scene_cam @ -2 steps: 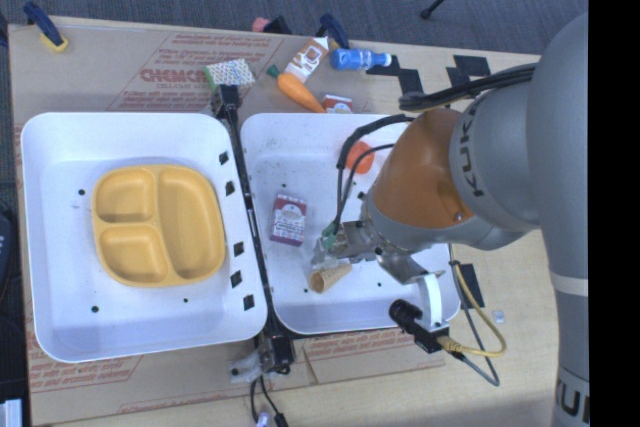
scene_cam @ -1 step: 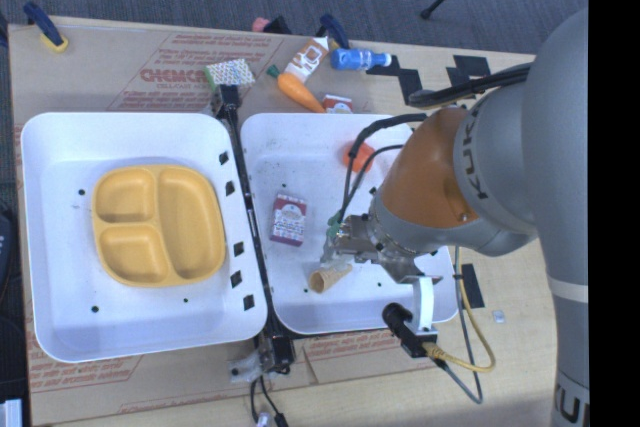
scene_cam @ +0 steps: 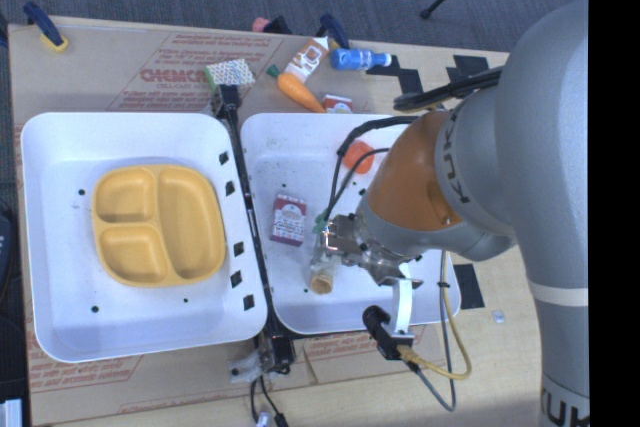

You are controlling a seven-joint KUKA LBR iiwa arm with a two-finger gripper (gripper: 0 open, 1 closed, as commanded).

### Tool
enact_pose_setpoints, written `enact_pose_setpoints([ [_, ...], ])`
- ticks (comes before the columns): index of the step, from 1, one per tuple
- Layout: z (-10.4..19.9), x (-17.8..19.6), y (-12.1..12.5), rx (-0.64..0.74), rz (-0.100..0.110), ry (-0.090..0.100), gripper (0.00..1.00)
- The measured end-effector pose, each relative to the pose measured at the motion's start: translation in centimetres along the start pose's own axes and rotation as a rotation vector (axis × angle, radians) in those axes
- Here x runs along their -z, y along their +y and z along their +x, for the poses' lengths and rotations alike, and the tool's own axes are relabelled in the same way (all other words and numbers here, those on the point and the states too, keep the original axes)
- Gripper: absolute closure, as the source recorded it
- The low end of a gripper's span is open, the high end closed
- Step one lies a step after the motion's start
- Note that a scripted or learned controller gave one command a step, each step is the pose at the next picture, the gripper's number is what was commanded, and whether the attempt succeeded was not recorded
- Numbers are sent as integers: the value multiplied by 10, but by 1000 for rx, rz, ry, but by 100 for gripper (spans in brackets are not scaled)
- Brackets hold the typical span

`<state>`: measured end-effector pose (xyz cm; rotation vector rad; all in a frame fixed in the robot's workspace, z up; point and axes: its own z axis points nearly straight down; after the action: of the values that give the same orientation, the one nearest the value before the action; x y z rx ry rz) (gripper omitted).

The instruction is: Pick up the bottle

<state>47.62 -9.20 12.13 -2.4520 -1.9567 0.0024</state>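
A small clear bottle (scene_cam: 321,274) with a tan cap lies in the right bin (scene_cam: 262,143), near its front wall, cap pointing toward the front. My gripper (scene_cam: 338,240) is low in that bin, right above the bottle's far end and touching or nearly touching it. The wrist and the orange band (scene_cam: 410,185) cover the gripper's own parts from this angle. Whether the bottle is held cannot be told.
A red packet (scene_cam: 289,219) lies left of the gripper, and an orange object (scene_cam: 358,157) peeks out behind the arm. The left bin (scene_cam: 50,145) holds a yellow divided plate (scene_cam: 158,223). Behind the bins lie a blue bottle (scene_cam: 358,60), a carrot (scene_cam: 298,92) and a white-orange bottle (scene_cam: 307,58).
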Motion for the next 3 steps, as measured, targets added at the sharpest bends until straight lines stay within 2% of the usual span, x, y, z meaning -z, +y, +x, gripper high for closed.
enact_pose_setpoints([
  [1, 2, -25, 99, -135, 0, -1, 100],
  [2, 11, -30, 45, -301, 3, 0, 100],
  [3, -29, -30, 6, -518, 3, 0, 100],
])
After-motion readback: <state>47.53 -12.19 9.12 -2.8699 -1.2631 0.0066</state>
